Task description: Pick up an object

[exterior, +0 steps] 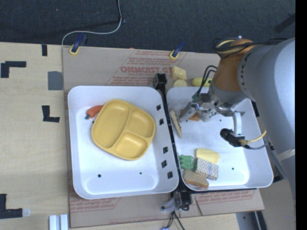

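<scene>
— Lighting? 
— Even, overhead, moderately bright; white bins (76, 128) near glare, shadows faint.
— Sharpness? 
— Soft overall, grainy; arm (273, 80) at three o'clock blurred, dark backdrop at twelve murky.

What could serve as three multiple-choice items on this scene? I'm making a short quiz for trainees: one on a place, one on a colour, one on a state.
1. Where does the divided plate lie?
A. in the left bin
B. in the right bin
C. on the cardboard behind the bins

2. What colour is the plate?
A. red
B. yellow
C. blue

3. Where is the hand?
A. over the left bin
B. outside both bins
C. low in the right bin's far left part

Answers: 1 A, it fills the left bin's middle. 2 B, it is plainly yellow. 3 C, it sits near the divider, beside a small orange piece.
</scene>
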Controlling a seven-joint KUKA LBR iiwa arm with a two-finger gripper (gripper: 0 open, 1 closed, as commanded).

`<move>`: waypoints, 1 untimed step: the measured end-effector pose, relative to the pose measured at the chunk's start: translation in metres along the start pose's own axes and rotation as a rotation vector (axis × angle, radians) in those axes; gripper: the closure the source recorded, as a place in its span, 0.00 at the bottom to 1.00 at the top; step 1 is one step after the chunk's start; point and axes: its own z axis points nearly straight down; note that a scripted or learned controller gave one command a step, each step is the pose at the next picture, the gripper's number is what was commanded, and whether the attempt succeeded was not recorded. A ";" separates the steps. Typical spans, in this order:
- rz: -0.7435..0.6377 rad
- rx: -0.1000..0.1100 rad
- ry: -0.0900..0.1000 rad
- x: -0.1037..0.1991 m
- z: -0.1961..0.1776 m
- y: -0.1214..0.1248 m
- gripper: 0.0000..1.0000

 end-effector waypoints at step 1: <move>-0.002 -0.002 0.001 0.005 0.001 0.042 0.00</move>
